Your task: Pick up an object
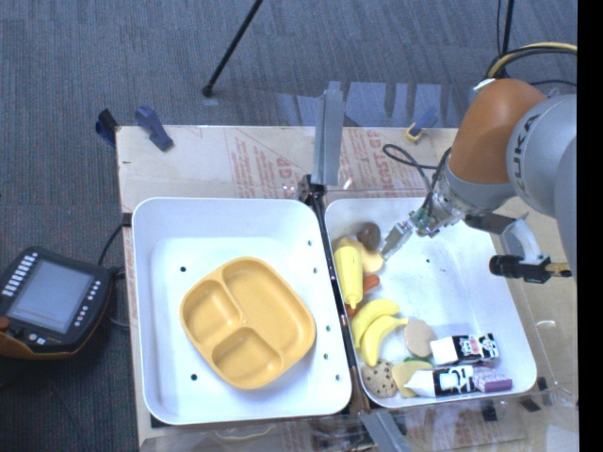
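Fingers (388, 243) beside smooth curved yellow bananas (374, 324).

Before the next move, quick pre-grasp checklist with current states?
1. Hand over the right bin: ok.
2. Target near the fingertips: ok, brown round item and corn cob sit by the left wall.
3. Something between the fingers: cannot tell.
4. Room to descend: not ok, items crowd against the bin divider.
5. Bananas clear of the hand: ok.
6. Yellow tray lying in the left bin: ok.
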Controlling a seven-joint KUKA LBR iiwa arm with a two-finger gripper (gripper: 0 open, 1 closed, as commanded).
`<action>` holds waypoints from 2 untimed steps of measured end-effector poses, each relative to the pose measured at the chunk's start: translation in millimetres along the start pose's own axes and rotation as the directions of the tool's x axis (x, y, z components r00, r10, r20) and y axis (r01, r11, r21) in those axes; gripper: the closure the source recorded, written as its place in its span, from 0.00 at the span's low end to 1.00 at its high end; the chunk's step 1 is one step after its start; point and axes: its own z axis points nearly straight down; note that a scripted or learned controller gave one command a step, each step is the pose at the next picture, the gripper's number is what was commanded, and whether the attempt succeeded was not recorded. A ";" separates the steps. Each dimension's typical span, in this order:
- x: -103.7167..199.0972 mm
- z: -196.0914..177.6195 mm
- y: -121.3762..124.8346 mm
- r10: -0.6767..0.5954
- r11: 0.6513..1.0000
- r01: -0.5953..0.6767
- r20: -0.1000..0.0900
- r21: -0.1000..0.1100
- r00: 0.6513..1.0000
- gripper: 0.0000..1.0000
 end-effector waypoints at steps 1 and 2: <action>25.3 34.5 11.7 -0.228 0.974 0.228 0.008 0.005 0.974 0.00; 25.1 35.3 4.6 -0.110 0.994 0.110 0.003 0.004 0.994 0.00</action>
